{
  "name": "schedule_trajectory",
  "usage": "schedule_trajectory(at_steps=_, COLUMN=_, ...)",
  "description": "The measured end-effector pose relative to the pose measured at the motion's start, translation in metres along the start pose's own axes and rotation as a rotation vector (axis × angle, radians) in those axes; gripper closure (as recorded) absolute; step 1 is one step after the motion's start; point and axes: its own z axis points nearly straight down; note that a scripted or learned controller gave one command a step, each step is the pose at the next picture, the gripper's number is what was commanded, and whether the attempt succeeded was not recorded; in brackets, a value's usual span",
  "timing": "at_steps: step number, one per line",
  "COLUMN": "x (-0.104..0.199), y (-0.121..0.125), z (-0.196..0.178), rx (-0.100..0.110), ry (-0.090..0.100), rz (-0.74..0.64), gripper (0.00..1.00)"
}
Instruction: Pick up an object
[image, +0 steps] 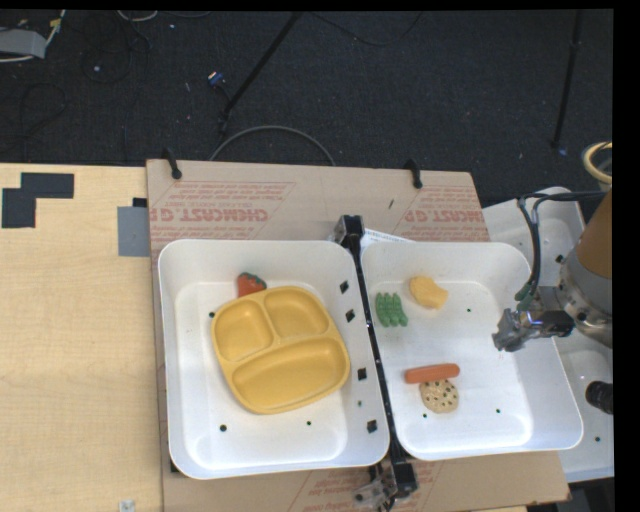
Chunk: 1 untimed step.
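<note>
Even overhead light, slightly soft focus
</note>
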Motion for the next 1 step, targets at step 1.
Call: schedule_trajectory(at_steps=1, x=0.0587, y=0.0071, z=0.0079, rx=-0.001, ry=0.000, rz=-0.001, gripper=1.00)
